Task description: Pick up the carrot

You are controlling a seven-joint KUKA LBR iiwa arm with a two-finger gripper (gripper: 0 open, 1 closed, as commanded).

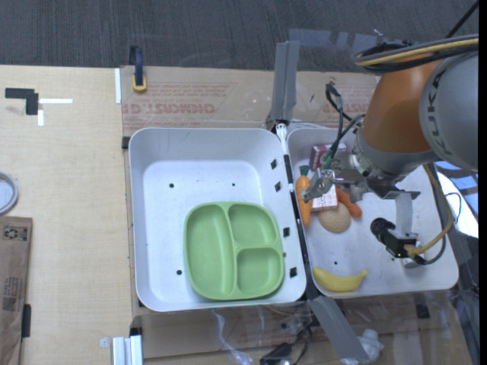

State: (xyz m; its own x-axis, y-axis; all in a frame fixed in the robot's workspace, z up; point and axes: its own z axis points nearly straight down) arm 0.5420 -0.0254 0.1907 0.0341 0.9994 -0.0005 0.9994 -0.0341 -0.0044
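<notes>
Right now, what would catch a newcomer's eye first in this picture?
The big grey arm with its orange band reaches over the right white bin, above a cluster of food items. A pale green three-compartment plate lies in the left white bin. A yellow banana lies near the right bin's front edge.

the arm's orange wrist (397,105) is covering the back of the right bin (434,272) and is running off the right edge. the gripper (319,185) is hiding part of the carrot (304,200), and its fingers are too small to read. a brown bag (14,280) is being cut off at the left edge.
</notes>
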